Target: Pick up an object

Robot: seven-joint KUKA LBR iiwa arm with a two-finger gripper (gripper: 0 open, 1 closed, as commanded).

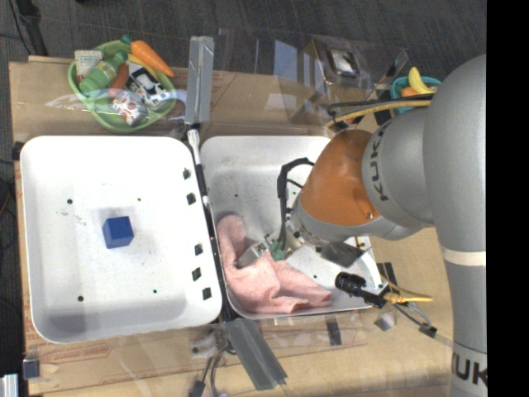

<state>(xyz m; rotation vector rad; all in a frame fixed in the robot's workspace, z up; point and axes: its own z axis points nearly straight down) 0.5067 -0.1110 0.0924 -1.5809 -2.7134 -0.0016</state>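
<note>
A blue cube (118,231) rests in the left bin (50,172), left of its middle. A crumpled pink cloth (256,275) lies along the near left side of the right bin (248,151). My gripper (271,251) reaches down into the right bin from under the orange wrist band (339,180), its tip right at the cloth's upper edge. The arm's bulk hides much of the right bin. The fingers are small and dark against the cloth.
A green bowl (97,116) of toy items, with an orange carrot (149,55), stands behind the left bin. A divider with black clips (198,222) separates the bins. Clear plastic pieces and a yellow-teal object (413,83) lie at the back right.
</note>
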